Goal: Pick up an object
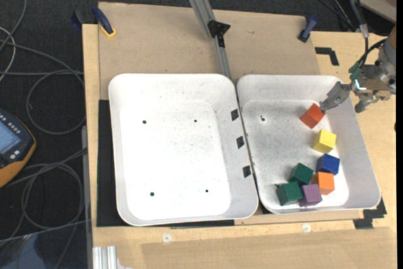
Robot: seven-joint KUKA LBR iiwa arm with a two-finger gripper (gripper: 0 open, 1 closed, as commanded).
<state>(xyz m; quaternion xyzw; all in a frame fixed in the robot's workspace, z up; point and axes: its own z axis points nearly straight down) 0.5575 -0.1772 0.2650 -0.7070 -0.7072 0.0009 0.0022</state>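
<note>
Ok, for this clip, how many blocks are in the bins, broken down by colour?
All sit in the right bin.
Red block: 1
Yellow block: 1
Blue block: 1
Orange block: 1
Purple block: 1
Green blocks: 2
Total: 7

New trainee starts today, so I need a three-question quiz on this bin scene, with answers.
1. True or false: every block lies in the right white plastic bin.
2. Which block is nearest the end effector: A purple, B red-orange, C blue?
3. What colour is the small cube just below the red-orange cube?

Key: 1 true; 2 B; 3 yellow.
</note>
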